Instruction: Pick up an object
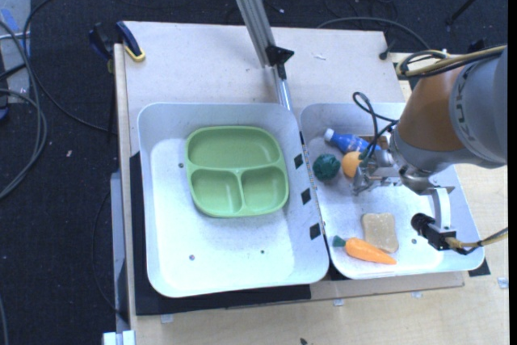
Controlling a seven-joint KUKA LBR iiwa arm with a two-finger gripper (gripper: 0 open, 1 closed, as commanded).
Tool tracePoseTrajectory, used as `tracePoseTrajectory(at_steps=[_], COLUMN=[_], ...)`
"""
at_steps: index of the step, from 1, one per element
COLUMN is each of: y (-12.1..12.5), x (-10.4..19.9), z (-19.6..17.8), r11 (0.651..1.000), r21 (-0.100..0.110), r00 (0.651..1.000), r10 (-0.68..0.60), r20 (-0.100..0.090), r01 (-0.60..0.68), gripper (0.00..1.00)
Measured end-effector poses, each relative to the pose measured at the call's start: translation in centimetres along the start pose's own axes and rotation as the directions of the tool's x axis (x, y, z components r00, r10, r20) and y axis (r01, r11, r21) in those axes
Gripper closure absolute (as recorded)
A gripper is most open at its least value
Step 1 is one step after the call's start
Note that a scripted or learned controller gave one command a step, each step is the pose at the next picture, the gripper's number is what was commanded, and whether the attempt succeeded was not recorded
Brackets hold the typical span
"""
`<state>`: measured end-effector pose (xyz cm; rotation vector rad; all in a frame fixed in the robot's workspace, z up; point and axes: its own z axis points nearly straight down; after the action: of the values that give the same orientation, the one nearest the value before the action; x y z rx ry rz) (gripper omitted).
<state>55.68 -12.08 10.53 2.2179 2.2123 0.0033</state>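
A camera looks down at a slant on a pale desk [202,52] bearing two shallow white bins side by side.

The left bin [161,254] holds a light green plate [237,170] with three compartments, lying flat near the bin's middle.

The right bin [464,254] holds several small things. Toward its far side lies a blue bottle [343,142] with a white cap, on its side. Just beside it, nearer the camera, sit a dark green ball [326,166] and a small orange ball [350,164], close together. Toward the near edge lie a tan, sponge-like block [380,231] and, just in front of it, an orange carrot [370,251] with a green tip pointing left.

The grey arm [477,117], with its orange band [426,111], reaches in from the right over the right bin. Its claw [365,175] is low in the bin, just right of the orange ball and nearly touching it; the green ball lies a little farther left, the tan block just nearer the camera. Whether the claw is wide or narrow cannot be told, and nothing can be seen gripped in it.
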Motion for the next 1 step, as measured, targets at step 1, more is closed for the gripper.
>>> tracePoseTrajectory(at_steps=[1], y=[0.48], x=[-0.79], z=[-6.01], r11=[1.000], r21=[0.002], r00=[1.000], r10=[-0.003], r20=[-0.003], r01=[0.003], gripper=[1.00])
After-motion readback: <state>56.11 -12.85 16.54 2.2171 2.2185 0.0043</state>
